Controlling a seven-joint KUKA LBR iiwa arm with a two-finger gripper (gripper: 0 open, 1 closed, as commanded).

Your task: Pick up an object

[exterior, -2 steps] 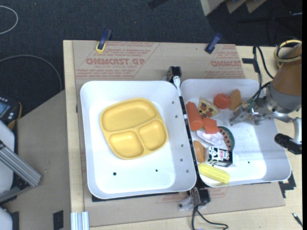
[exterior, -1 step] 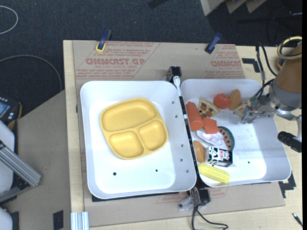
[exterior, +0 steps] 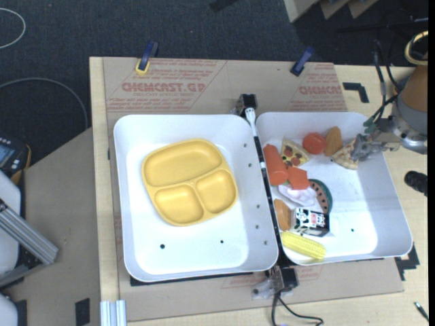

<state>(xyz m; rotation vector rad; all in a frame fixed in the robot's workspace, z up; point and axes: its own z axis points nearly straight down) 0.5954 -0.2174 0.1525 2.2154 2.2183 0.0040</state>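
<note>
Seen from the fixed overhead camera, the gripper (exterior: 362, 148) hangs low over the upper right of the right bin (exterior: 380, 212), its tip just beside, perhaps touching, a tan pizza-slice toy (exterior: 344, 157) near the bin's far wall, apart from the heap of play food along the left wall. The slice looks light, flat and stiff, likely best pinched across its thin edges. Whether the jaws are spread or closed cannot be told; nothing is visibly held.
</note>
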